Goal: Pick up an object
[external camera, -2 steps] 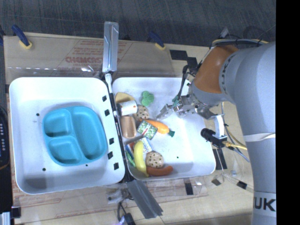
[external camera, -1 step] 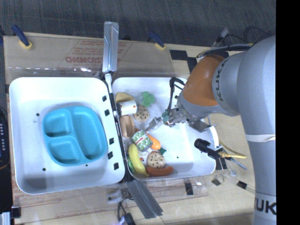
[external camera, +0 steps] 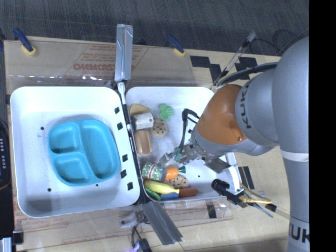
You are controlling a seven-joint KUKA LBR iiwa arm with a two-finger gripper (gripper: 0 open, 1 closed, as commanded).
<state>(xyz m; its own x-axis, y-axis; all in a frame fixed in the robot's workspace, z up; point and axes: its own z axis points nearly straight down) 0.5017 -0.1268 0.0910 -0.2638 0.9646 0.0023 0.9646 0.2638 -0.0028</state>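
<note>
At your right bin's (external camera: pixel 202 94) near wall lie a banana (external camera: pixel 160 187), carrot (external camera: pixel 170 172) and cookie (external camera: pixel 180 181); just beyond, the gripper (external camera: pixel 177 155) hangs over them, grip state unclear. Farther left, a blue divided plate (external camera: pixel 84 151) sits in the other bin (external camera: pixel 31 101).

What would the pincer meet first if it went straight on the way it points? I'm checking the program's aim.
Probably the carrot lying next to the can at the right bin's near side; the pincer hangs just above them. Depth is unclear.
</note>
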